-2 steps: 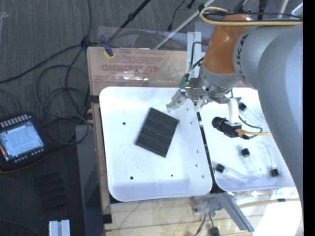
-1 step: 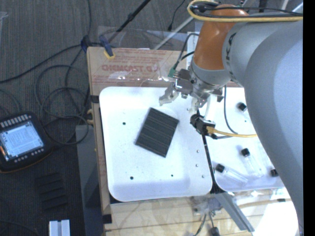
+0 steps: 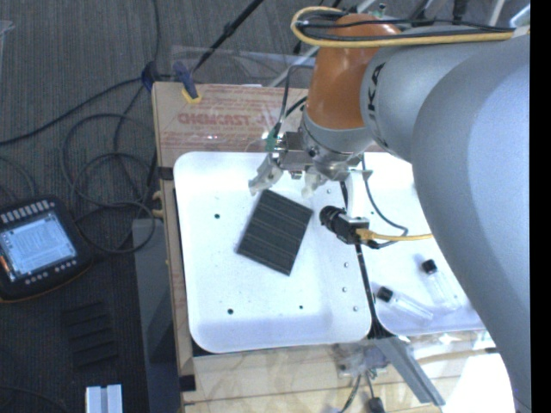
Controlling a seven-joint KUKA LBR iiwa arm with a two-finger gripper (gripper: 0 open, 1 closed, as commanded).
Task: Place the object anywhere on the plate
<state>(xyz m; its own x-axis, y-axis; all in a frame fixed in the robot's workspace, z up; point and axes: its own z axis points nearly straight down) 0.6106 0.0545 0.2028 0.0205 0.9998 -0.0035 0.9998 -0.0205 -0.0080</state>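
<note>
Gripper (image 3: 288,181): fingers spread apart, holding nothing, poised just above the upper edge of the dark ribbed plate (image 3: 275,231). Plate: flat in left bin (image 3: 207,256). Right bin (image 3: 448,317): small clear object (image 3: 403,303), possibly a vial.

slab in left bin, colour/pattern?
Dark grey slab, fine parallel ridges along its length; seen in the camera view.

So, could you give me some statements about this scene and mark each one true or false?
1. A dark ribbed slab lies in the left bin. True.
2. The tool is above the right bin. False: it is above the left bin, at the slab's upper edge.
3. Small clear items lie in the right bin. True.
4. The slab lies square to the bin's edges. False: it lies askew.
</note>
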